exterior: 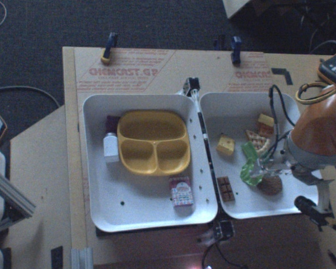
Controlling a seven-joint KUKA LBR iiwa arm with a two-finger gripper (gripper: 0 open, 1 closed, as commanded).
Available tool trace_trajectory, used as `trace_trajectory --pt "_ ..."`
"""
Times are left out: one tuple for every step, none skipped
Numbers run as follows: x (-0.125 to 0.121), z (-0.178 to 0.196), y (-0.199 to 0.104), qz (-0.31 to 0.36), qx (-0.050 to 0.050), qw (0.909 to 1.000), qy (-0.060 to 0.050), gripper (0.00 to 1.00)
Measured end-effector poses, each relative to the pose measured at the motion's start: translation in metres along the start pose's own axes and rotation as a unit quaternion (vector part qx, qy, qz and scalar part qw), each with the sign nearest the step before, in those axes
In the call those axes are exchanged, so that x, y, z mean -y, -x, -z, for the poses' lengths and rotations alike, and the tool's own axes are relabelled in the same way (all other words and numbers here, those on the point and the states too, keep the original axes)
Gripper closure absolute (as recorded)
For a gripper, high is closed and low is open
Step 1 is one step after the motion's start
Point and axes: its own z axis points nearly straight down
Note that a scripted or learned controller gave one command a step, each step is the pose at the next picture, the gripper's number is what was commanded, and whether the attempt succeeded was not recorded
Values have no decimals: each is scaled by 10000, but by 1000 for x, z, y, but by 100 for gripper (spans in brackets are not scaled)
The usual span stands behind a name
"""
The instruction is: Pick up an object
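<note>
Camera view gives you the grey arm with its orange band reaching into the right white bin (235, 108), its gripper (264, 170) low over a crumpled green wrapper (250, 164) and a round brown cookie-like piece (270, 185). You cannot tell how the tool stands. Nearby lie a yellow cheese cube (225, 145) and a brown chocolate bar (226, 189). A yellow divided plastic tray (154, 142) sits in the left white bin (98, 206).

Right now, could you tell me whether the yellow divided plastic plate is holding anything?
Empty: all three compartments of the yellow divided plastic plate show bare yellow.
</note>
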Motion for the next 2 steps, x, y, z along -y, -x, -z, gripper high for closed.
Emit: trace_trajectory --pt "-9 46 0 16 3 10000 -37 100" --pt "-2 102 2 14 4 10000 -29 100"
